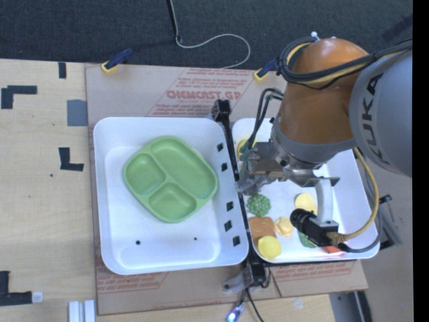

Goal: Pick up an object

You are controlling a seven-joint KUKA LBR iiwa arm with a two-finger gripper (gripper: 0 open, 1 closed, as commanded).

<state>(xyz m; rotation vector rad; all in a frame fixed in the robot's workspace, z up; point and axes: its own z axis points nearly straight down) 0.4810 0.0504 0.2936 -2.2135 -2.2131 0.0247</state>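
Over the right bin [355,180], the grey arm [315,113] with its orange band reaches in, and the end effector [257,175] sits just above a knobbly green piece [259,204] (it looks like a toy broccoli floret) close to the bin's left wall. Whether the end effector is open or closed cannot be told, since the wrist covers most of it. Just below the knobbly green piece lies an orange-brown piece [261,227], touching it or nearly so, and below that again a round yellow piece [269,247]. To the right of the knobbly green piece lies a pale yellow piece [305,201], and lower and to its right a small cream piece [283,227], just beside the orange-brown one. Above the knobbly green piece, against the same wall, a bit of another yellow thing [241,146] peeks out beside the arm. Well to the left of the knobbly green piece, across the wall between the bins, the left bin [110,200] holds a green divided plate [171,178], lying flat and turned at a slant. Both bins rest on a cardboard sheet [194,96] on the wooden bench [40,200]
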